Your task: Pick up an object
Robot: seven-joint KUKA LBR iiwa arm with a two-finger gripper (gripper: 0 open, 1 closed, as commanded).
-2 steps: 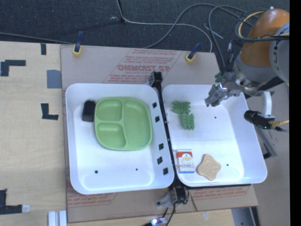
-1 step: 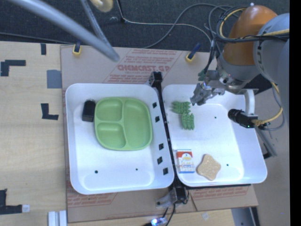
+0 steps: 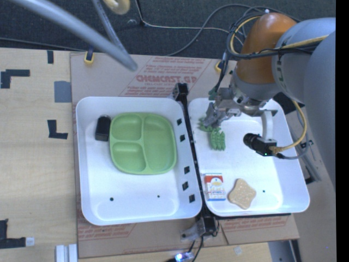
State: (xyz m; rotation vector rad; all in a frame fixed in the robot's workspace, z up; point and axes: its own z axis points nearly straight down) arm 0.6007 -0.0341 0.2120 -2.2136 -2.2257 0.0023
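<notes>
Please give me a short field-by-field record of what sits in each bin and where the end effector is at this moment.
left bin: light green divided plastic plate; small black block touching the plate's left edge
right bin: green knobbly toy; small red and white carton; tan bread-shaped piece
end effector: low over the right bin's upper left area, right by the green toy
grasp: cannot tell

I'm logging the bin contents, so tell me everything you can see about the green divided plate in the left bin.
The green divided plate is pale green, smooth and plastic-looking, a rounded square with a raised rim and three compartments: two above and one wide one below. It lies flat and right side up, slightly rotated, on the floor of the left bin, toward the upper middle. A small black object sits against its left edge. Nothing lies in its compartments.
</notes>
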